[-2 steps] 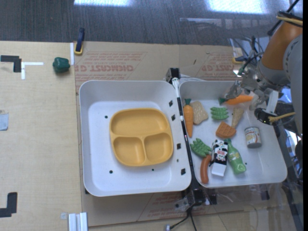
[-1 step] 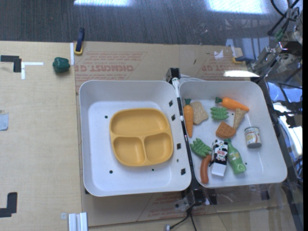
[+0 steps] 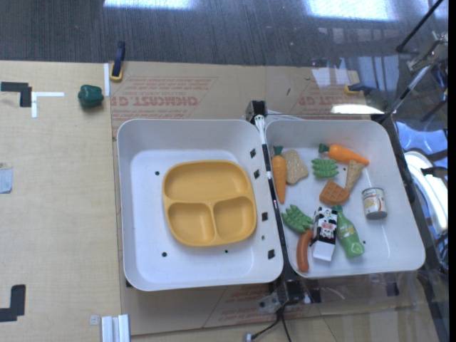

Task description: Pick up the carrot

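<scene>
Currently carrot (image 3: 279, 177) along left wall of rt bin (image 3: 399, 235), tip nearward, greens far; tool state unclear.

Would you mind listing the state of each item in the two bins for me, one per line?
Yellow divided plate: flat in left bin, compartments bare.
Carrot: lying along right bin's left wall.
Second carrot: lying near the back wall.
Can: upright.
Milk carton: lying on its side.
Green bottle: lying down beside the carton.
Sausage: lying near the front.
</scene>
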